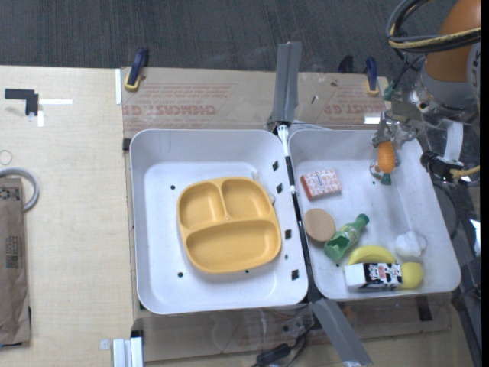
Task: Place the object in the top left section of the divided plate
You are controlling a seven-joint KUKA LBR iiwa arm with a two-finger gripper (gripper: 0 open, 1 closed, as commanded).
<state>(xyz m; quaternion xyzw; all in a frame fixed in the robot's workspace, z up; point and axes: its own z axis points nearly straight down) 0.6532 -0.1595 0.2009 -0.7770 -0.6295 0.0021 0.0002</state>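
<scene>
A pale wooden bench is seen from above. Two shallow white bins are set on it side by side, the left bin touching the right bin along a shared middle edge. A sheet of brown cardboard is laid under their far edges. A brown paper bag is found at the bench's left edge, with a grey ring just beyond it.
</scene>
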